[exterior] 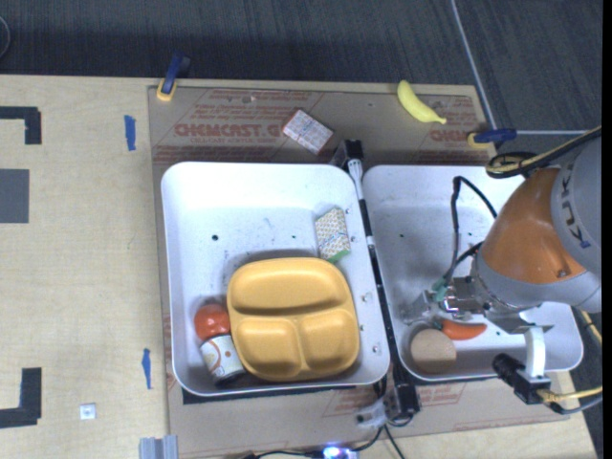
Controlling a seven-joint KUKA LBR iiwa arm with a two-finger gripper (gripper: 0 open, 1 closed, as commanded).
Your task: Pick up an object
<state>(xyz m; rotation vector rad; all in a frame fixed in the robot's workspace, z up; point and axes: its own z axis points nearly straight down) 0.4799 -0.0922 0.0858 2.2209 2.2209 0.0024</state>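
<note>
Reaching in from the right, a grey robot arm [564, 247] with a broad orange band above its wrist bends down into the right bin [411, 208], one of two shallow white bins sitting side by side on a pale wooden table [76, 256]. Its claw [449, 304] hangs low over the front part of that bin, mostly hidden under the wrist and a tangle of black cable, so whether it is released or clenched cannot be told. Nothing can be seen gripped in it.

Just below the claw lie two small things on the bin floor. One is a tan rounded object [432, 349], smooth and egg-like, near the bin's front wall. Beside it, to its right and partly under the wrist, is a red-orange object [466, 331], flattened in shape. The claw is very close above both; contact cannot be made out.

The left bin [191, 208] holds a large yellow divided tray [292, 314], upside-down-looking with three moulded sections, filling its front half. Tucked at the tray's left edge is a small red and white can-like object [216, 342]. A small patterned packet [332, 232] rests near the bin's right wall, behind the tray.

Behind the bins, on a sheet of printed cardboard, lie a yellow banana [419, 103] and a small checked box [306, 130].
</note>
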